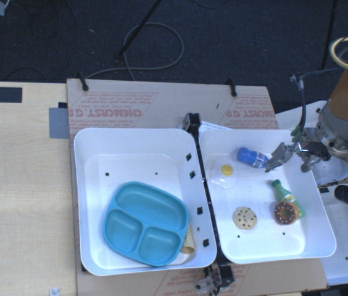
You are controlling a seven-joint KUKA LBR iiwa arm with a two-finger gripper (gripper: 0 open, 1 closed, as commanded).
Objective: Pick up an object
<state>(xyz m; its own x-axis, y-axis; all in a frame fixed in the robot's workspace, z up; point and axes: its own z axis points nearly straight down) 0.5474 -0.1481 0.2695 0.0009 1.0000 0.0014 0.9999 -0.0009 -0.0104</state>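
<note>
The right bin (322,242) holds several small items. A blue bottle (251,157) lies on its side near the far wall, and a small yellow piece (226,170) sits left of it. A cookie (244,217) lies near the front, with a chocolate donut (285,213) to its right and a green bottle (282,192) touching the donut. My gripper (292,159) hangs over the bin's right part, just right of the blue bottle and above the green one. It is open, and nothing is between its fingers.
The left bin (91,147) holds a blue divided plate (144,222), with a tan item (188,243) poking out under its right edge. A black divider (200,184) runs between the bins. A wooden bench surface (20,190) lies to the left.
</note>
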